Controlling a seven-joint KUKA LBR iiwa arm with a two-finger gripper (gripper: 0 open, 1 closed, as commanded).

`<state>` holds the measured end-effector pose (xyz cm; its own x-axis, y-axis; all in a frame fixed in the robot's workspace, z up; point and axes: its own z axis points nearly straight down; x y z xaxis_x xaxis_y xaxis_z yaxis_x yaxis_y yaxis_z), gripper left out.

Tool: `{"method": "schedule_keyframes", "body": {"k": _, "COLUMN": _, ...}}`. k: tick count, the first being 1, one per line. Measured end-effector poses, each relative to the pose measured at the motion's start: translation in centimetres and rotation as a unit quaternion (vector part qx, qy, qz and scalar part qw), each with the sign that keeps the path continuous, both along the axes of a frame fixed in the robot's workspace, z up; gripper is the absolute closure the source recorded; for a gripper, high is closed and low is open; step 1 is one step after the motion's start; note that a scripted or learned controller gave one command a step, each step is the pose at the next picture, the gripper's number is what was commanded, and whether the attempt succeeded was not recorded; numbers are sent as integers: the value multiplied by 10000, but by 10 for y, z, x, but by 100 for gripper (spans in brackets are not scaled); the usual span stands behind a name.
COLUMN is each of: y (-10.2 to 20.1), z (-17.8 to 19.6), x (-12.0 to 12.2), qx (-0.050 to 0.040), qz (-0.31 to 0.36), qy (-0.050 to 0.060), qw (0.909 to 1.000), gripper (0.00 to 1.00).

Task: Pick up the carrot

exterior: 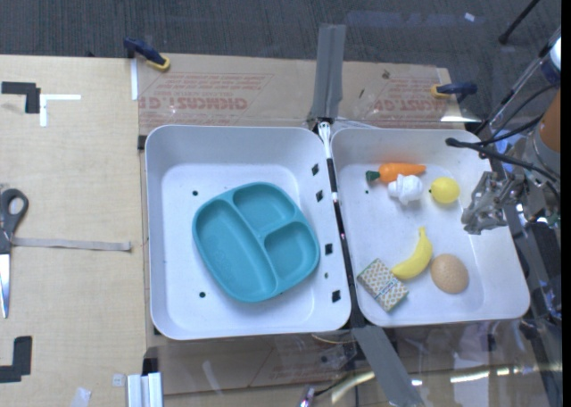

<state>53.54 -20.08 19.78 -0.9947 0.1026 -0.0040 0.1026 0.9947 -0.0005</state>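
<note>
Right now the carrot [401,170] lies in the upper part of the right bin [500,307], w/ its orange body pointing toward the frame's right and a dark green stub at its left end. It's flat on the bin floor, roughly level across the frame, so a top-down pinch across its narrow width looks like the sensible approach.

Just below it, touching or nearly so, sits a small white object [407,188]; can't tell if they actually touch. That crowding matters: a finger coming down on the carrot's lower side could hit the white thing instead. A lemon [444,190] is near, to the right. Lower in the bin: banana [413,256], brown egg-like item [449,273] and a patterned block [383,285], all well apart from the carrot.

The gripper [482,209] hangs over the right-mid part of the same bin, right of the lemon, not over the carrot yet. Its metal fingers are a blur of grey, so whether they're spread or pressed together can't be told; nothing visible between them.

Left bin [161,307] holds a teal divided plate [256,241], irrelevant to the pick. Outside the bins, scissors [9,227] lie at the frame's left edge.

Judgement: approach phase, pick not begun; arm needs to shift up-left in frame.
</note>
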Motion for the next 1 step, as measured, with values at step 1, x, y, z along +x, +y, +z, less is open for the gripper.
{"method": "schedule_keyframes", "body": {"k": 1, "y": -21, "z": 15, "x": -47, "qx": 2, "qz": -1642, "qy": -2, "qw": 9864, "gripper": 100}}
